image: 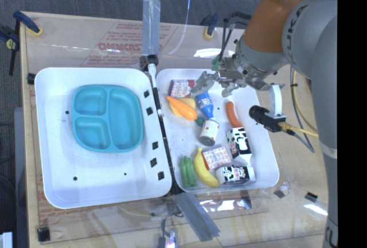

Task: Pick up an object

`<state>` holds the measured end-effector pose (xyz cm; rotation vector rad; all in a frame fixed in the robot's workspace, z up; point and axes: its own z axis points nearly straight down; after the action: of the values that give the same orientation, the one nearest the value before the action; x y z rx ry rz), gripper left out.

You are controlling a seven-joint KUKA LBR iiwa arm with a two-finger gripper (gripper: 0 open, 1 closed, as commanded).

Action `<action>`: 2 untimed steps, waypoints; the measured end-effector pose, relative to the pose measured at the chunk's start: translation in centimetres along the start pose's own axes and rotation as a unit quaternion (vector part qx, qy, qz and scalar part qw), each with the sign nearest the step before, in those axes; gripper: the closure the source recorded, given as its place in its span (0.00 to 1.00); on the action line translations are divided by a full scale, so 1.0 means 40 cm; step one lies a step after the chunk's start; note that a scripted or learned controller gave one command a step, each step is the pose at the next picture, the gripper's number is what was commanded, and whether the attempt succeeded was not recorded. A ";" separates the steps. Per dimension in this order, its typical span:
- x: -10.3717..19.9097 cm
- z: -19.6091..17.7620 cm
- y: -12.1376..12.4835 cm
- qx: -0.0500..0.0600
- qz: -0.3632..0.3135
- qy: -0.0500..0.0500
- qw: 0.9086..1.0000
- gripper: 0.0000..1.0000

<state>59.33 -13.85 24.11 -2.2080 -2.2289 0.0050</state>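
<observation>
Mostly: right bin (269, 175) crowded with toys; left bin (51, 183) holds blue tray (107, 117).

Turquoise tray (107, 117), yellow banana (203, 170)

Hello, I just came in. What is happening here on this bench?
A grey robot arm reaches in from the right and holds its gripper low over the far end of the right bin. That bin holds toy food: a carrot, a banana, a sausage and small cartons. A blue plate lies in the left bin. Nothing looks picked up yet.
</observation>
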 end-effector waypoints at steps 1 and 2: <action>0.128 0.035 -0.025 0.000 -0.035 0.000 0.999 0.00; 0.025 0.345 -0.017 -0.004 0.029 -0.001 1.000 0.00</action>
<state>58.57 -12.86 10.31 -2.2774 -2.1682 -0.0031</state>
